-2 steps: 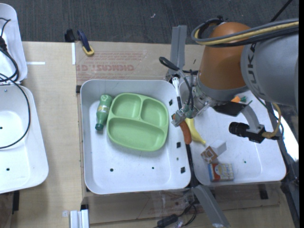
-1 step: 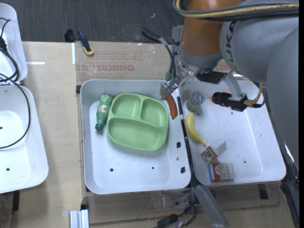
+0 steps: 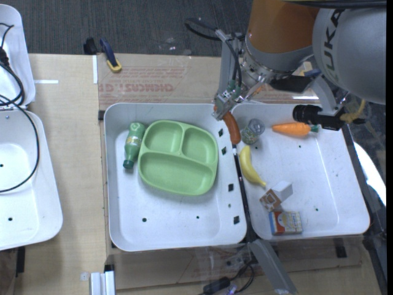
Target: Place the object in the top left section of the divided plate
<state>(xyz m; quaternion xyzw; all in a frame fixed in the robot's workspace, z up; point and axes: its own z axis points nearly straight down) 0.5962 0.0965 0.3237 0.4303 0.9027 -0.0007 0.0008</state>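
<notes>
A green divided plate (image 3: 142, 165) lies in the left bin (image 3: 123, 226). Its top left section (image 3: 161, 137) holds nothing. My gripper (image 3: 222, 109) hangs over the wall between the two bins, just beyond the plate's top right corner. A brown-orange sausage (image 3: 231, 129) hangs from the fingertips, its upper end pinched between them and its lower end pointing down over the divider. The arm's grey and orange body covers the back of the right bin.
A green bottle (image 3: 131, 144) lies left of the plate. The right bin (image 3: 344, 226) holds a banana (image 3: 249, 166), a carrot (image 3: 291, 128), a small silvery object (image 3: 253, 129), a small box (image 3: 276, 195) and a carton (image 3: 286, 222).
</notes>
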